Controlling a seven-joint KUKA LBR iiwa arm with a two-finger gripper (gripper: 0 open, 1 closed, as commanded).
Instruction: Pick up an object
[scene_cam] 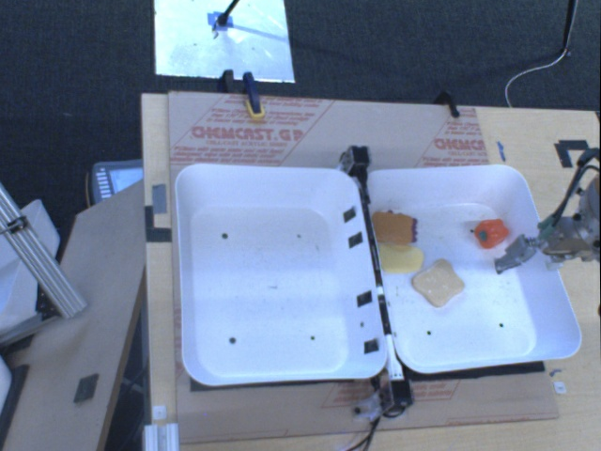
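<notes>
The right bin [545,332] holds several small items. A red-orange, tomato-like piece [489,233] lies toward its right side. A tan toast slice [439,283] sits near the middle, with a flat yellow piece [402,258] to its left. A brown item with a purple edge [394,226] rests by the bin's left wall. My gripper [515,253] reaches in low over the bin's right rim, just right of and below the red-orange piece, with nothing seen in its grasp.
The left bin [188,280] lies beside the right one, joined along a black-clipped seam [371,271]. Both rest on a cardboard sheet [310,125]. A shiny metal plate [223,26] lies behind the bench. An aluminium rail [38,261] stands at the left.
</notes>
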